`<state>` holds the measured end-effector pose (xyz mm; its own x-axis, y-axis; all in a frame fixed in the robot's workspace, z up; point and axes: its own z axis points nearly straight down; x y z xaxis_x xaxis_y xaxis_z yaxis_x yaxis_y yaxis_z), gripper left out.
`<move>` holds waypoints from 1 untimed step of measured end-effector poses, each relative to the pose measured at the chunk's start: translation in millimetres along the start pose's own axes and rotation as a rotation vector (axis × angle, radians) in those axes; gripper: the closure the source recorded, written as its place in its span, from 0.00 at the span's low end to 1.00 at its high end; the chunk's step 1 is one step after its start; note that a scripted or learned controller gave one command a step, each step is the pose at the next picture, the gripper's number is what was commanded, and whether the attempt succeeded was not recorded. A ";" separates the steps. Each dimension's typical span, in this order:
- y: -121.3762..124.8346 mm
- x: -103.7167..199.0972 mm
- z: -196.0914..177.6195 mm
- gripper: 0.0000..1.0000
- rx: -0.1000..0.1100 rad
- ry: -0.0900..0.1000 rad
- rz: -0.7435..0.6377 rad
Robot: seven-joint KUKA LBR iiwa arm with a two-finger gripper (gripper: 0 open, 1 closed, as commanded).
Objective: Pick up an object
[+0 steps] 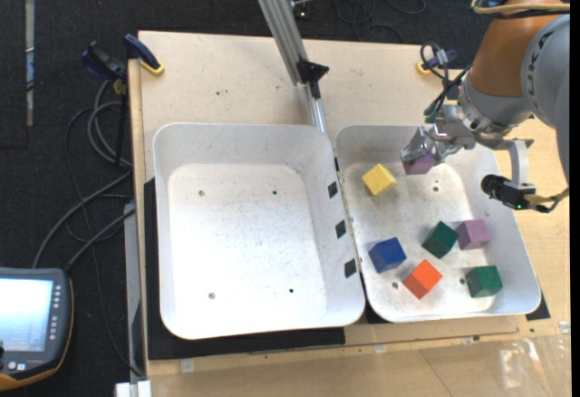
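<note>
Beneath my arm, a tan bench (236,78) carries two white bins (181,159). At three o'clock, my gripper (420,156) pinches a purple block (419,165) above the right bin (494,205), where yellow (379,179), blue (388,254), orange (422,279) cubes rest.

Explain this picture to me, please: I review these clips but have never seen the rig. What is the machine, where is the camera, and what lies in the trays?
The camera is fixed above the bench, looking down at a slant. The grey and orange machine on the right is a robot arm; its claw hangs over the right bin. A purple block sits right at the claw's tip, but I cannot tell if it is gripped. Loose in that bin lie a yellow block, a blue block, an orange block, two green blocks and a second purple block. The left bin sits beside it.
</note>
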<state>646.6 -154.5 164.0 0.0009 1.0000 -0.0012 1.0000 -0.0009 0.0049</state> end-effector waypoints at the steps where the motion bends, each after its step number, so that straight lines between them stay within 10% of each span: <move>1: -5.9 -4.2 -59.9 1.00 -0.002 -0.001 0.000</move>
<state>640.5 -158.7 223.8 0.0008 1.0000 -0.0024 1.0000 -0.0008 0.0071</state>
